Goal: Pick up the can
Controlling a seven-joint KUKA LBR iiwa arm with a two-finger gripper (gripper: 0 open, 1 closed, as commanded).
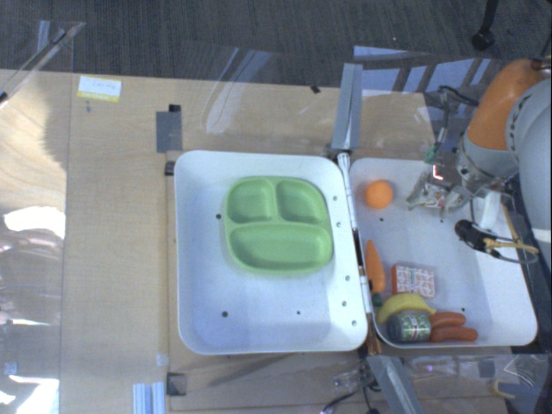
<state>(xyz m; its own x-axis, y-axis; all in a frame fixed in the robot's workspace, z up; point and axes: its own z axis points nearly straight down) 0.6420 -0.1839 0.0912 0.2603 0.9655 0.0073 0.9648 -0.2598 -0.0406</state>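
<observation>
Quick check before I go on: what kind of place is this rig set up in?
Probably a robotics lab test cell, not a kitchen: a wooden bench with two white bins fixed side by side, toy food such as a carrot beside the can, and dark carpet behind.

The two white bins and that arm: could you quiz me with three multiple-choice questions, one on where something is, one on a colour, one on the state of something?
1. Where does the can lie?
A. In the green tray
B. At the near edge of the right bin
C. On the bench outside the bins

2. What colour is the divided tray in the left bin?
A. Green
B. Red
C. Blue

3. How does the gripper stand to the can?
A. Closed around it
B. Lifting it over the left bin
C. Apart from it, at the far side of the right bin

Answers: 1 B, the can sits by the banana and sausages at the near rim. 2 A, the tray is plainly green. 3 C, the gripper is near the orange ball, far from the can.
</observation>
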